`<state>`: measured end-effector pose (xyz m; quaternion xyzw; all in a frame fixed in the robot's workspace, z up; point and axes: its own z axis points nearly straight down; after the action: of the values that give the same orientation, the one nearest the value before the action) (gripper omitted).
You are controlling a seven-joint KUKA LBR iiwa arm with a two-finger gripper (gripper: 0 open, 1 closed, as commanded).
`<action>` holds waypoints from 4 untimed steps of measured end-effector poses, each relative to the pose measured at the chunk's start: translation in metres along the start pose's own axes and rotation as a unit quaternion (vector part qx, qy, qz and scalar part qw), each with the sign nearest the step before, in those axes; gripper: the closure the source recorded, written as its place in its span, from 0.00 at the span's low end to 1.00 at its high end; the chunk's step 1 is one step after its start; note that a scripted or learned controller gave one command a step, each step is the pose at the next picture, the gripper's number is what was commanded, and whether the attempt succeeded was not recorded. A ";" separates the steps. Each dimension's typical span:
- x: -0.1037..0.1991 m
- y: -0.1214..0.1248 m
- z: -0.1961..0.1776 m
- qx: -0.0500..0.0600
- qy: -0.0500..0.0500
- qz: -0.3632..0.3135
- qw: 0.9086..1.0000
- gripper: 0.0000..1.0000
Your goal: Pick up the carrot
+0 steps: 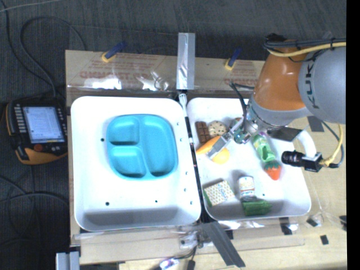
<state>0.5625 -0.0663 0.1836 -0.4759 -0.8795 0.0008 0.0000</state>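
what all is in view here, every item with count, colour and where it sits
white bins: 2, white, side by side on the bench
divided plate: 1, light blue, in the left bin
carrot: 1, orange, right bin near its left wall, beside the gripper
lemon: 1, yellow, right bin, just below the carrot
chocolate bar: 1, brown, right bin, upper left
cookie: 1, tan, right of the chocolate bar
bottle: 1, green with an orange end, right bin, centre right
small box: 1, pale patterned, right bin, lower left
small can: 1, white and brown, right of the box
green item: 1, dark green, front edge
teach pendant: 1, black and orange, left of the bench
arm: 1, grey with orange band, from the right
gripper: 1, over the right bin
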 end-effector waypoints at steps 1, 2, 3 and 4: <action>-0.057 0.017 0.084 -0.007 -0.007 -0.015 1.000 0.00; -0.093 0.066 0.052 0.000 -0.002 -0.184 0.983 0.00; -0.071 0.042 0.090 -0.006 -0.011 -0.352 0.936 0.00; -0.007 0.001 -0.001 -0.002 -0.001 -0.550 0.835 0.00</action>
<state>0.5669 -0.0718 0.1843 0.0858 -0.9963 -0.0011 -0.0014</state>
